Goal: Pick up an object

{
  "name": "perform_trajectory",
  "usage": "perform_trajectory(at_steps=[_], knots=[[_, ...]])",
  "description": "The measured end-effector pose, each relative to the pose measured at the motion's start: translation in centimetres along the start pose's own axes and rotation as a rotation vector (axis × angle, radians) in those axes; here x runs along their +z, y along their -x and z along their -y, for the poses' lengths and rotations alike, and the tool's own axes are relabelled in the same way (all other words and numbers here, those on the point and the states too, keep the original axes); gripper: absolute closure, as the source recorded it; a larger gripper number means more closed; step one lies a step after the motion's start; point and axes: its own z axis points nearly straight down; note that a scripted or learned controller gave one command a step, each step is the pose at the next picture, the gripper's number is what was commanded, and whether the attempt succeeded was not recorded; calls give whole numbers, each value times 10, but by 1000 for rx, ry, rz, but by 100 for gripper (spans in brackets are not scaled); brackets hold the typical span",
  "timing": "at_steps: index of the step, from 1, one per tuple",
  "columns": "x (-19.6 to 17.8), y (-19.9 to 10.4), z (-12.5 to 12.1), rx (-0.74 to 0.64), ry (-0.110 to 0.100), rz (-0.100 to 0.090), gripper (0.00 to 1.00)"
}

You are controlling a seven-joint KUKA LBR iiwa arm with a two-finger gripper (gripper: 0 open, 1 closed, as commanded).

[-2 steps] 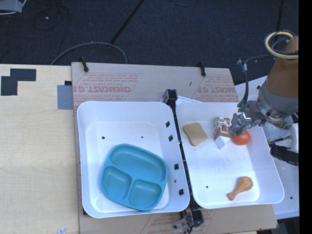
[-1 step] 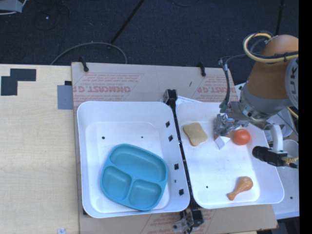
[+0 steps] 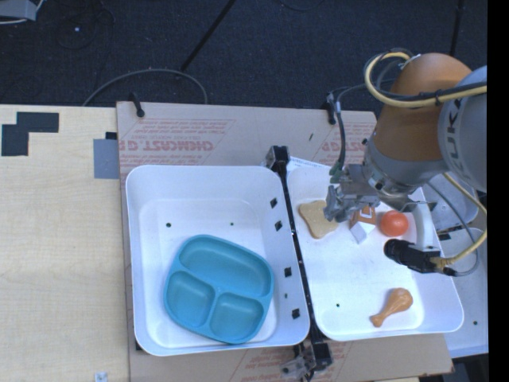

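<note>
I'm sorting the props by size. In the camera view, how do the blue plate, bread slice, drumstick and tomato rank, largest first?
1. Blue divided plate, by far.
2. Toy bread slice and toy drumstick: too alike to rank, and the gripper partly hides the bread.
3. Toy tomato, smallest.

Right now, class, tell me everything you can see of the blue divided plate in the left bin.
The blue divided plate is a rounded-cornered tray that looks like matte plastic, light blue all over. Raised ridges split it into three compartments: one long one along the far side and two smaller ones nearer the camera. It lies open side up, turned at an angle to the walls of the left bin, in that bin's near right part, its near edge close against the bin's near wall. Nothing lies in its compartments.
</note>
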Motion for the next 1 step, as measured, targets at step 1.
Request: perform_trajectory(at_steps=[1], knots=[[-4, -55, 4, -1, 0, 0, 100]])
